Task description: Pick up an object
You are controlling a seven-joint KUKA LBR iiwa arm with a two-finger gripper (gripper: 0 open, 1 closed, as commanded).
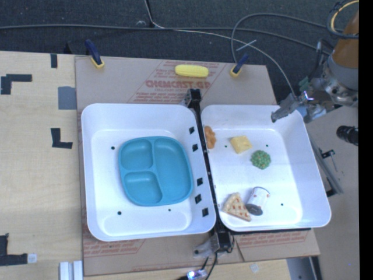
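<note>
While my pincer [294,107] hangs over the right bin's [303,156] upper right rim, fingers spread and holding nothing, the green ball [260,159] lies in that bin.

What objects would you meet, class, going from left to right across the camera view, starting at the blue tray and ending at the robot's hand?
Blue divided tray → orange food piece → pizza slice → yellow cheese block → green broccoli → hand, above the right bin's far right corner.
</note>
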